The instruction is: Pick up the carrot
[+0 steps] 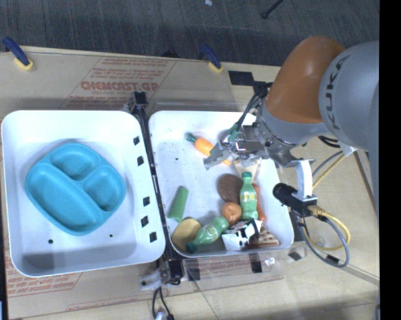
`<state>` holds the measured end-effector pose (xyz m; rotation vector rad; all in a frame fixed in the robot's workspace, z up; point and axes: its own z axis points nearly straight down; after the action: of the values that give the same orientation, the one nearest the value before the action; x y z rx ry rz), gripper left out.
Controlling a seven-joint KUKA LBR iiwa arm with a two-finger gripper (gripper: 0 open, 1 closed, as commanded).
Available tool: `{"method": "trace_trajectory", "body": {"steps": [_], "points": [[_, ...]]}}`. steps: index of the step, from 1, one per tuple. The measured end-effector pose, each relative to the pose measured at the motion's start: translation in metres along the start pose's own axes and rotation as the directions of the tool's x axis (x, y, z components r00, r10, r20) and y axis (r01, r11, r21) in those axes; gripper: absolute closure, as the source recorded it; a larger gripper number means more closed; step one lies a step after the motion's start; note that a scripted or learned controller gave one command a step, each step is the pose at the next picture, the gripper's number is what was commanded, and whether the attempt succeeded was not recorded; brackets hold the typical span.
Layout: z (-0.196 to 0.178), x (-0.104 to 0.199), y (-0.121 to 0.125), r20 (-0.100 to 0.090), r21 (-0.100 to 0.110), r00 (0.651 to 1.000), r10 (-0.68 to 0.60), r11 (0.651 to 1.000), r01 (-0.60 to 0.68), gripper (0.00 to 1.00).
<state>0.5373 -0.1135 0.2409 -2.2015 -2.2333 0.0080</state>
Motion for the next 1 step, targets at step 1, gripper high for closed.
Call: {"method": "trace_trajectory", "body": {"steps": [1], "points": [[0.1029,-0.0697,0.0507,0.003,0.01,1.0,0.019,1.0,-0.019,0.0]]}}
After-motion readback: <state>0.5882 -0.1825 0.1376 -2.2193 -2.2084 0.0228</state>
